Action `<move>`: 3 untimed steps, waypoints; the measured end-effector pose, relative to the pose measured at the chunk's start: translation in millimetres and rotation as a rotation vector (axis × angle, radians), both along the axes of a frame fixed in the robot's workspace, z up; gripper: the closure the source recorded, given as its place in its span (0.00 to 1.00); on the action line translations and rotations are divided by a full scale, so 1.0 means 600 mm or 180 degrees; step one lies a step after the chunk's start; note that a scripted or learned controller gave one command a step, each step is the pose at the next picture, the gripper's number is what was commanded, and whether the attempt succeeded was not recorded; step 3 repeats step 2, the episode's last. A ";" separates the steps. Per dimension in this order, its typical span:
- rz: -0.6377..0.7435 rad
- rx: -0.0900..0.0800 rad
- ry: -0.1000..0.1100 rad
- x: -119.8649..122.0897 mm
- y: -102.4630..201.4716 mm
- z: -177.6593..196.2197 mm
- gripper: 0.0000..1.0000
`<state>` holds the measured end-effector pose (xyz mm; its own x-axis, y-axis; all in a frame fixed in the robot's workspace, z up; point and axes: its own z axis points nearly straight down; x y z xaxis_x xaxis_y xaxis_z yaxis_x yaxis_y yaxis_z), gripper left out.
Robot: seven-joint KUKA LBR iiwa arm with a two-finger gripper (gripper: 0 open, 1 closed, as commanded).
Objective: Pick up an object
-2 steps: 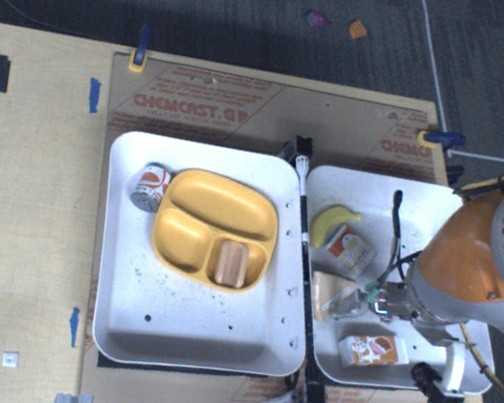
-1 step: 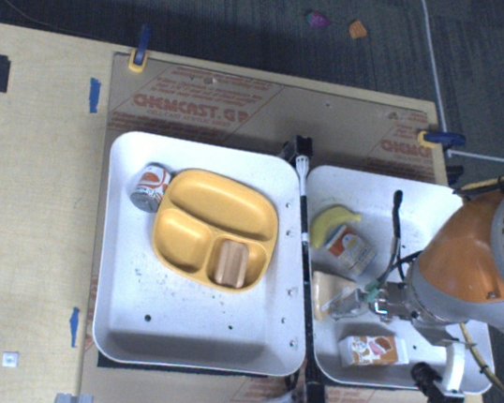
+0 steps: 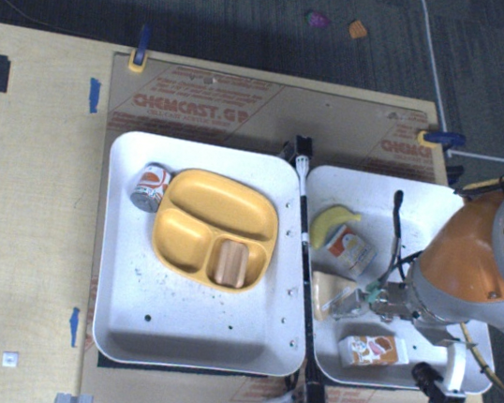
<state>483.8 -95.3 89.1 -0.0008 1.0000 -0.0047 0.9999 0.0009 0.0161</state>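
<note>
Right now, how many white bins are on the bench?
2. The left bin holds a yellow tray and a can; the right bin sits beside it, under the arm.

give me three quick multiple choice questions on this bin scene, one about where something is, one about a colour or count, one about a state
1. Where is the small can?
A. in the left bin, touching the yellow tray's upper left edge
B. in the right bin
C. on the floor

2. What colour is the divided tray?
A. blue
B. yellow
C. black

3. How does the brown piece sit?
A. loose on the bin floor
B. hanging over the bin's rim
C. inside one of the tray's lower compartments

Answers:
1 A: the can lies in the left bin against the tray's corner.
2 B: the tray is plainly yellow.
3 C: the brown piece lies within the tray's lower right compartment.
</note>
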 end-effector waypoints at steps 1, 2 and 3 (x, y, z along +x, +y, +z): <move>-0.0013 -0.0041 -0.0033 0.003 -0.008 0.019 1.00; -0.0014 -0.0040 -0.0032 0.003 -0.008 0.019 0.00; -0.0014 -0.0040 -0.0032 0.003 -0.008 0.019 0.00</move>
